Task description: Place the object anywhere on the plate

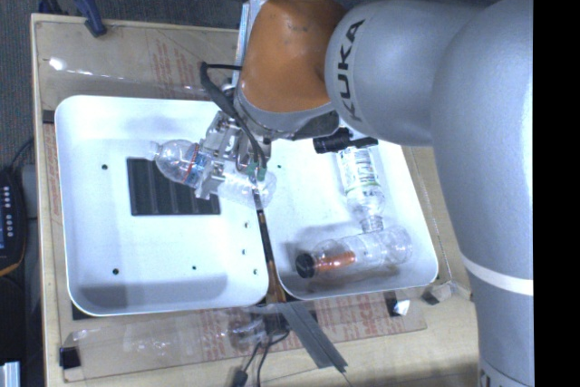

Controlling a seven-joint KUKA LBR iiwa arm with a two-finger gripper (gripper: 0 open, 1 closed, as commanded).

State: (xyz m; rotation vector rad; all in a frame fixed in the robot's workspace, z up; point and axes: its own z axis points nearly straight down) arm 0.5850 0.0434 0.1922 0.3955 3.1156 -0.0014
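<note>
A clear plastic bottle [179,160] with a blue and red label lies crosswise between the fingers of my gripper [228,166], which is shut on its middle. The bottle's rounded end sticks out to the left, over the upper right corner of the dark ribbed rectangular plate [168,193]. That plate lies flat on the floor of the left white bin [91,222]. The bottle's other end reaches toward the divide between the two bins and is partly hidden by the gripper. I cannot tell how high the bottle hangs above the plate.
The right bin [417,272] holds two more clear bottles: one with a white label [361,177] near the arm, and one with a copper-coloured insert and dark cap [352,255] along the front wall. The large grey arm [435,59] covers the right side.
</note>
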